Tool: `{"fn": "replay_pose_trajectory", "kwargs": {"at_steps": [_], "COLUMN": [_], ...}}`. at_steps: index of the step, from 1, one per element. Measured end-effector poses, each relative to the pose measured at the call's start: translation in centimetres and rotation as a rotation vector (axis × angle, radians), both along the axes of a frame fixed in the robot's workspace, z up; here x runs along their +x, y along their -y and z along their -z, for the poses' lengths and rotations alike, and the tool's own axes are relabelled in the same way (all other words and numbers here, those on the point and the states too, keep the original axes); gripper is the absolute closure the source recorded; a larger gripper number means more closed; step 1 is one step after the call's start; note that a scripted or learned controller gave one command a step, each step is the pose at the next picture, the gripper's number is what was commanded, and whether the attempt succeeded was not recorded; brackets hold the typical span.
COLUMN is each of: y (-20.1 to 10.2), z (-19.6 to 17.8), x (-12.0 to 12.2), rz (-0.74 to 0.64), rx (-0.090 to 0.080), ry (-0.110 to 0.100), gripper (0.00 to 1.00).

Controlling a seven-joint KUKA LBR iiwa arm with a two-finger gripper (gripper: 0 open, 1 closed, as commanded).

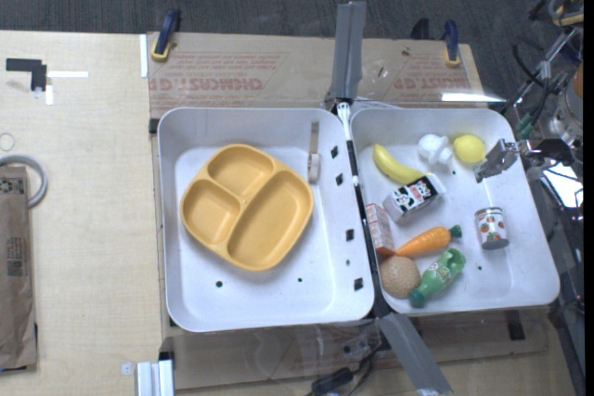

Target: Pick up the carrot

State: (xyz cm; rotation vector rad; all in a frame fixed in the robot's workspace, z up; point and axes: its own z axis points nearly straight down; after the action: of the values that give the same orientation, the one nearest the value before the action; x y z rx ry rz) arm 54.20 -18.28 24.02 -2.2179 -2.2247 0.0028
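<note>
Dark carpet lies behind the desk [74, 199], which bears two white bins [176, 227]; one yellow three-part plate [246, 205] lies in the left. One carrot [425, 242] lies in the right bin between one milk carton [411, 198] and one green bottle [437, 277], near one banana [396, 165]. At that bin's right rim is the hand [497, 159]; its state I cannot tell.

Single fixed camera above bench, looking down aslant on both bins [172, 227].
</note>
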Motion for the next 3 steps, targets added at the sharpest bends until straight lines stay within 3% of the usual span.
{"fn": "replay_pose_trajectory", "kwargs": {"at_steps": [1,2,3], "y": [-5.8,-5.8,-10.8], "z": [10.7,10.7,4.9], "x": [0.6,0.6,-6.4], "rz": [-0.426,-0.426,-0.526], "rx": [0.001,0.001,0.002], "ry": [0.0,0.0,-0.001], "gripper": [0.0,0.0,0.0]}}
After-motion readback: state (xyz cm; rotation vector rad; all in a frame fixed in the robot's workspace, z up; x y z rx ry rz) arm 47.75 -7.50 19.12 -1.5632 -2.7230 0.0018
